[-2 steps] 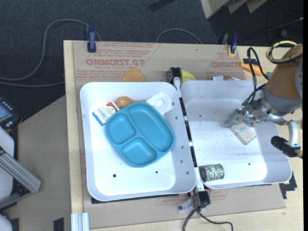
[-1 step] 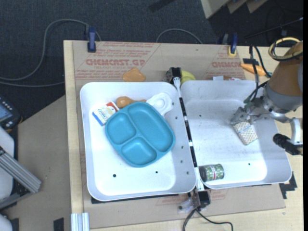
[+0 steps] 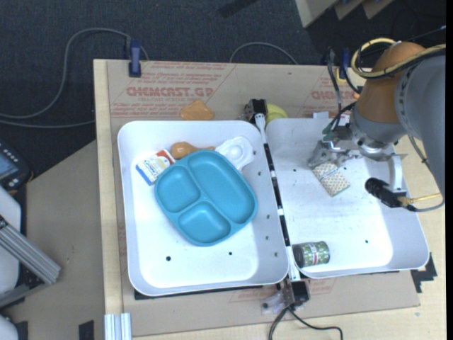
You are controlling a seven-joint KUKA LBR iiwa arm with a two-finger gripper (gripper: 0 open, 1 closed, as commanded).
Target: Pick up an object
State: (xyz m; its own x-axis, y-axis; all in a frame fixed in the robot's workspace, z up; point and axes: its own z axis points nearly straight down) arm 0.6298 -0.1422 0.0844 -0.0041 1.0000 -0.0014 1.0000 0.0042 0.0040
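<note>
Objects for picking lie in both white bins on the worktop (image 3: pixel 212 83), and the one nearest the claw (image 3: pixel 333 154) is a small speckled packet (image 3: pixel 333 180) in the right bin (image 3: pixel 396 246), in its upper half. We see the claw poised right over the packet's upper end, perhaps touching it, but whether its jaws are spread or closed we cannot tell, since the wrist covers them from above. We judge the step in hand to be the reach onto the packet, with no lift yet: the packet looks flat on the bin floor. The next move would call for closing squarely on a thin, flat thing, which may slip out.

A green can (image 3: pixel 312 253) lies on its side at the right bin's near-left corner. In the left bin (image 3: pixel 141 261) a blue divided plate (image 3: pixel 205 197) covers part of a small carton (image 3: pixel 153 166), an orange ball (image 3: pixel 182 149) and a white scoop-like piece (image 3: pixel 236 149). A yellow thing (image 3: pixel 274 112) behind the bins is half hidden.
</note>
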